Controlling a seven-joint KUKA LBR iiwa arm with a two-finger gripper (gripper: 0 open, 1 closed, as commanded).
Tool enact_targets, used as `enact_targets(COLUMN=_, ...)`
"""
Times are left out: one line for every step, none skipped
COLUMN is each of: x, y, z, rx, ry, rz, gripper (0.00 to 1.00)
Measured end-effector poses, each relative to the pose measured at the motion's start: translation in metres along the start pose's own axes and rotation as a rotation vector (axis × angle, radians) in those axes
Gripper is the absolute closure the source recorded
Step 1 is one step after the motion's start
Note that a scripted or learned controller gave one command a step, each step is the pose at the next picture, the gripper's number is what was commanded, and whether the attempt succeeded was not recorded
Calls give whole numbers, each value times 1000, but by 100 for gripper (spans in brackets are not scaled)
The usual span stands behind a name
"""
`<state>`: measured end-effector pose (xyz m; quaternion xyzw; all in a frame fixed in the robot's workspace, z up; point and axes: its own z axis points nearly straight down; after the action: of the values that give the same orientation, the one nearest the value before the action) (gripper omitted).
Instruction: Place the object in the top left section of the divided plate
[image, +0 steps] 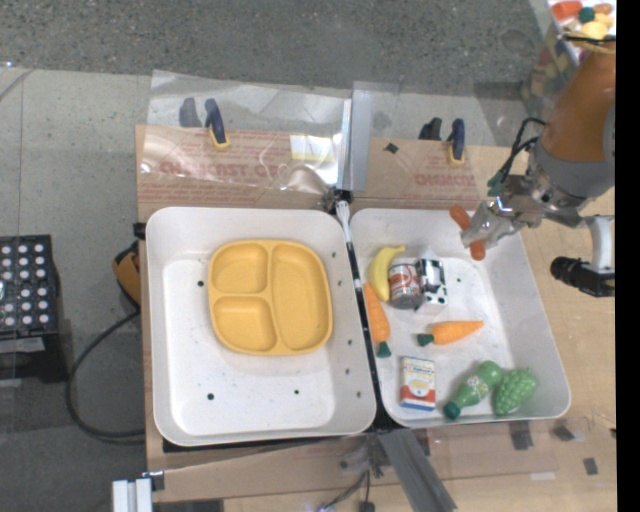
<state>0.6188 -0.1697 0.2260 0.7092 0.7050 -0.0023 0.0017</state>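
Bench holds two bins; gripper (480, 232) above right bin (540, 330), finger state unreadable. Risk: crowded banana (385, 268) and can (404, 284) spoil pick; yellow plate (271, 297) far.

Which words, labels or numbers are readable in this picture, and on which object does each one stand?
None reads with certainty.
Red print on the two cardboard flaps behind the bins: blurred.
Label on the can: blurred.
Print on the small carton: too small.
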Motion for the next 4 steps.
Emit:
enact_targets(x=77, y=-28, z=-63, rx=-2, ry=3, rz=-120, gripper=100)
enact_targets(x=167, y=-63, z=-31, rx=1, ry=5, rz=-162, gripper=100)
enact_targets(x=266, y=-38, z=-6, rx=1, ry=5, rz=-114, gripper=100)
enact_targets(x=317, y=-82, z=-20, rx=2, ry=5, rz=-66, gripper=100)
